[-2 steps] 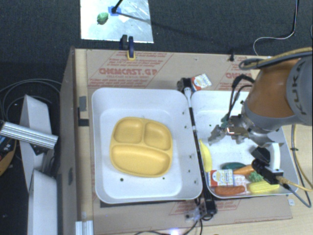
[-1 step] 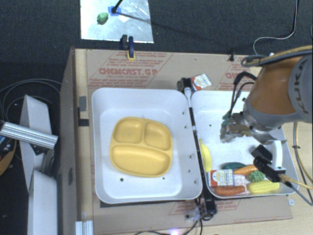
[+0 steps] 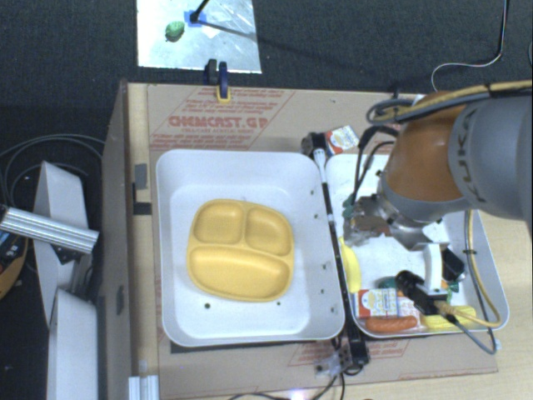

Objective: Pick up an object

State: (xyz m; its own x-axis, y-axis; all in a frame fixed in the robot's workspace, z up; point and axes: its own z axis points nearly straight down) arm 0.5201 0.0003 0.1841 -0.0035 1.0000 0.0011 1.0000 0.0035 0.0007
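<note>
My gripper (image 3: 362,223) hangs low over the left part of the right bin (image 3: 493,283), under the grey and orange wrist. Just below it lies a yellow banana-shaped piece (image 3: 351,270) along the bin's left wall. Nearer the front are a red and white packet (image 3: 383,302), an orange sausage-shaped piece (image 3: 390,325) and a yellow flat piece (image 3: 454,320). A white piece (image 3: 432,261) lies to the right of the gripper. The arm hides the middle of this bin.
The left bin (image 3: 179,223) holds a yellow divided plate (image 3: 241,250). A small red and white packet (image 3: 342,138) sits at the right bin's far corner. The ridge between the bins (image 3: 333,232) runs close to the gripper's left.
</note>
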